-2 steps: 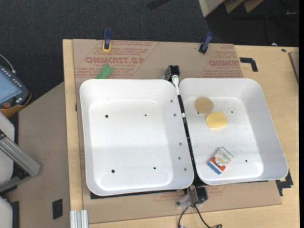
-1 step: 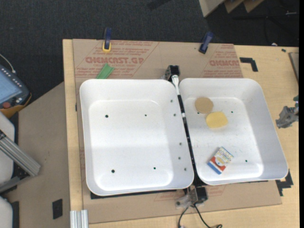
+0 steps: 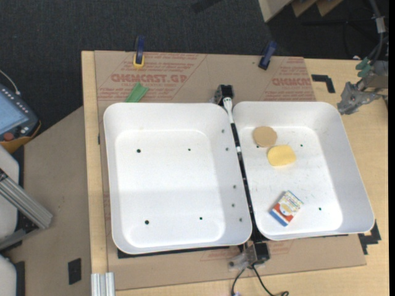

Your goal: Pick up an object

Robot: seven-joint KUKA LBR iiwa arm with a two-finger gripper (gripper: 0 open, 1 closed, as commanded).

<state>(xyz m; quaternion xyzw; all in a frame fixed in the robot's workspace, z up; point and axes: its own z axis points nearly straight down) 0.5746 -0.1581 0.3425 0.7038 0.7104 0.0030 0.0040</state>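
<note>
Three objects are seen in the right shallow white plastic bin (image 3: 345, 134): a round tan disc (image 3: 265, 136), a yellow oval block (image 3: 281, 156) and a small red, white and blue box (image 3: 286, 208); the grey metal gripper (image 3: 353, 97) is seen near the bin's far right corner, its jaw state undeterminable.

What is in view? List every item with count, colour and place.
Shallow white plastic bins: 2, white, side by side on the bench; left bin, right bin.
Round tan disc: 1, tan, right bin, far side.
Yellow rounded block: 1, yellow, right bin, just nearer than the disc.
Small red, white and blue box: 1, right bin, near side.
Blue clamps: 2, far bench edge.
Green strip: 1, beyond left bin.
Gripper: 1, grey, beyond right bin's far right corner.
</note>
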